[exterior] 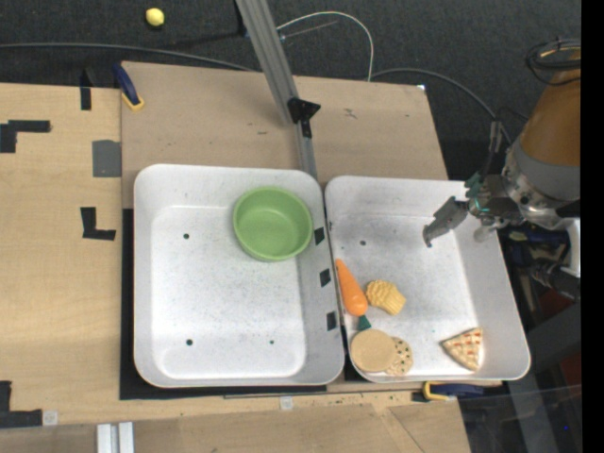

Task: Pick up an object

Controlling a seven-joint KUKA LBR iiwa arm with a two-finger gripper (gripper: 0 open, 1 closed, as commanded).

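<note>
In the right bin (406, 196) lie an orange carrot (351, 289), a yellow ridged food piece (385, 296), a round tan biscuit (372, 351) with a chocolate-chip cookie (401, 355) against it, and a pizza slice (464, 347) in the near right corner. A green bowl (272, 223) stands upright at the back of the left bin (189, 291). My gripper (460, 231) hovers over the right bin's far right part, well above and right of the food. Its fingers (442, 223) stand apart, open, with nothing between them.
A grey slanted pole (274, 55) ends at the bins' back divider. Cables run across the dark floor behind the bench. A yellow ball (155, 16) lies on the floor and a blue-yellow clamp (127, 85) grips the bench's back edge.
</note>
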